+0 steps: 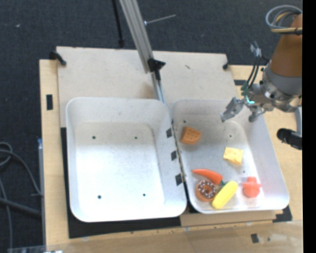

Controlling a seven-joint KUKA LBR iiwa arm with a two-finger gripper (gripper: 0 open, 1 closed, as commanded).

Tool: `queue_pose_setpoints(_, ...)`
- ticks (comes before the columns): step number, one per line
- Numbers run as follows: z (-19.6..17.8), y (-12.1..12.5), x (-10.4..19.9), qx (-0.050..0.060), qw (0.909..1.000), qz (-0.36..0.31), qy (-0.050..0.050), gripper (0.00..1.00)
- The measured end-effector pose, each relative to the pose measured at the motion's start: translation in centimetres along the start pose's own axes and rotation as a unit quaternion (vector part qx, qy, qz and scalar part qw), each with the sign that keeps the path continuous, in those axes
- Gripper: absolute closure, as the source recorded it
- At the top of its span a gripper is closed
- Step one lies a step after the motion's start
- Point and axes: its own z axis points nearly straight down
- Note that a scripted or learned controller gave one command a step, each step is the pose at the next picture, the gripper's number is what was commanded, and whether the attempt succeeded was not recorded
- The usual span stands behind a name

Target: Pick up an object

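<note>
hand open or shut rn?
Open: the hand hangs over the right bin's far edge with its two fingers spread and nothing between them.

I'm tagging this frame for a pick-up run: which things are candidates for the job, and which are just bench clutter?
Job: gripper; waffle piece; cheese wedge; carrot; donut; yellow corn; red toy; right bin.

Lying about: left bin; aluminium pole; cables.
</note>
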Motion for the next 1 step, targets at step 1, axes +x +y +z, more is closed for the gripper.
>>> queue_pose_setpoints(1, -0.29, 0.09, -0.01, -0.002, 1.0, -0.001, -0.001, 0.0)
